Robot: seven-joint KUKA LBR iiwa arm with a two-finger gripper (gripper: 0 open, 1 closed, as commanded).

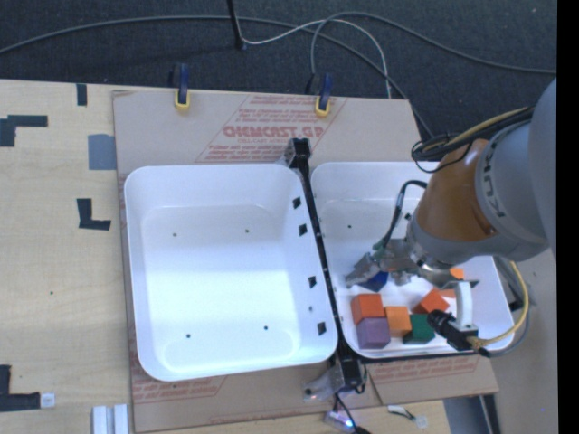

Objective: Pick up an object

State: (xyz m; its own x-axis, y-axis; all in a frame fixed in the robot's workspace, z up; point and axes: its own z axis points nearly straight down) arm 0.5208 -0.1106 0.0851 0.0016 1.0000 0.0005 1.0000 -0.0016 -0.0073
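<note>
Several small blocks lie in the right bin near its front edge: an orange block, a purple block, a yellow-orange block, a green block and another orange block. A blue piece lies just behind them. My gripper is low inside the right bin, right over the blue piece and just behind the orange block. The wrist hides part of the bin floor behind it.
The left bin sits beside the right one, with a black divider between them. Both rest on a cardboard sheet held by two clamps. Cables run across the dark floor behind.
</note>
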